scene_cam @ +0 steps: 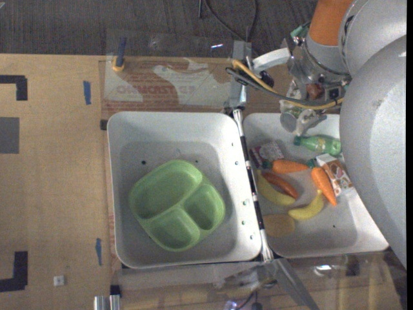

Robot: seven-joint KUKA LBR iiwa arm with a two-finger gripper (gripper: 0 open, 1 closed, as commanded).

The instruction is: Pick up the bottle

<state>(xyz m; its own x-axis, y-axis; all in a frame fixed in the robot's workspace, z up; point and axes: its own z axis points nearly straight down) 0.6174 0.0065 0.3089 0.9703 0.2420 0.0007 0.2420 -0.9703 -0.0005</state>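
Observation:
A small green bottle (321, 144) lies on its side near the far edge of the right bin (335, 237), its pale cap pointing left. My gripper (301, 119) hangs just beyond the bottle's cap end, over the bin's far part, a little apart from the bottle in the picture. Nothing shows in its grasp. The grey arm with its orange band (329, 11) comes in from the upper right and hides the bin's right side.
Close below the bottle lie two carrots (290, 166) (324, 185), two bananas (274, 194) (308, 206), a dark red pepper (281, 183), a snack packet (268, 152) and a tan disc (279, 225). The left bin (129, 134) holds a green divided plate (177, 205). Cables (248, 73) run behind the bins.

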